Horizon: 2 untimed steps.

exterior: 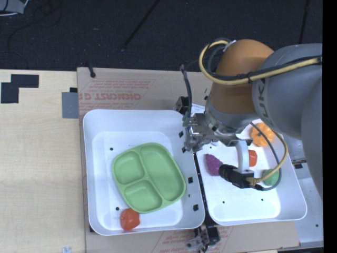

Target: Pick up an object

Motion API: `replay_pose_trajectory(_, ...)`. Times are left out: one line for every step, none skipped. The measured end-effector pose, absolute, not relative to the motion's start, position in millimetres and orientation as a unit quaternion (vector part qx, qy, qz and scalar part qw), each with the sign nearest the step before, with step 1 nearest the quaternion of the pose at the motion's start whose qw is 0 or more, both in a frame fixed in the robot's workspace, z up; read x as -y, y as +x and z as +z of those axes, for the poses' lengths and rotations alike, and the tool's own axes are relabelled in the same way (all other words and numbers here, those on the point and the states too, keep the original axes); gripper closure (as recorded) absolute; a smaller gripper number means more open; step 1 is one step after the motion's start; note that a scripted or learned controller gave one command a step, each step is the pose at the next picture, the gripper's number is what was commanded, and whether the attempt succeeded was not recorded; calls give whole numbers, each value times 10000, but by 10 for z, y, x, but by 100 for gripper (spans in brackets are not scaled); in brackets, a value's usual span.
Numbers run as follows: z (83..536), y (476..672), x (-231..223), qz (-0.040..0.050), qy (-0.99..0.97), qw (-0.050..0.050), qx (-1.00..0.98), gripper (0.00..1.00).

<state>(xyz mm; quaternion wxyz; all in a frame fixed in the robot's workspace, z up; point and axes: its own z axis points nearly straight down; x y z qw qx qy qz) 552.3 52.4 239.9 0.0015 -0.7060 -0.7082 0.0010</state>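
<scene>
The grey arm (284, 94) is seen over the right bin (247, 207), with the gripper (192, 136) at the wall shared with the left bin (102, 141); how far it is opened cannot be told, and nothing is seen held. A smooth green three-compartment plate (150, 175) is held in the left bin, with a rounded red piece (129, 219) just beside its near edge. In the right bin an orange object (261, 135) is partly hidden. An oblong purple object (212, 163) is laid near the gripper, its long axis slanted from upper left to lower right.
</scene>
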Motion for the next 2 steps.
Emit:
replay_pose_trajectory(2337, 5713, -985, 10, -7062, 7, 7081, 100)
replay_pose_trajectory(2340, 5702, -977, 17, -7065, 12, 7078, 0)
